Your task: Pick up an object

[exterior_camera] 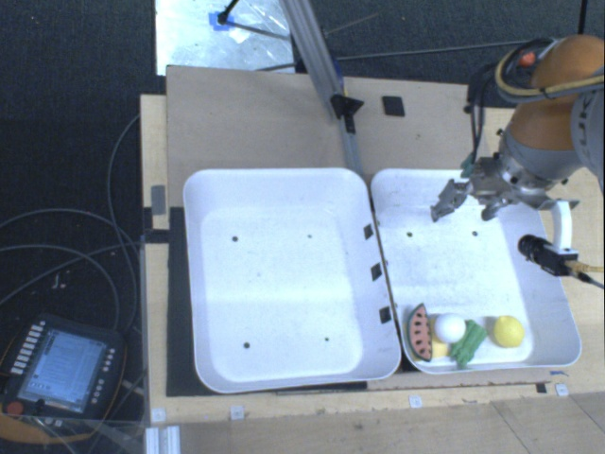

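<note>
Fingers (446, 204) observed spread apart, nothing between them. Gripper (468, 204) noted high over the right bin's (454, 253) far half, well apart from any object. No pick made; reach, descent and grasp all outstanding. In that bin's near edge: watermelon slice (420, 333), white ball (450, 328), green piece (469, 342), lemon (509, 330), clustered. Left bin (274, 206) beside it.
</note>
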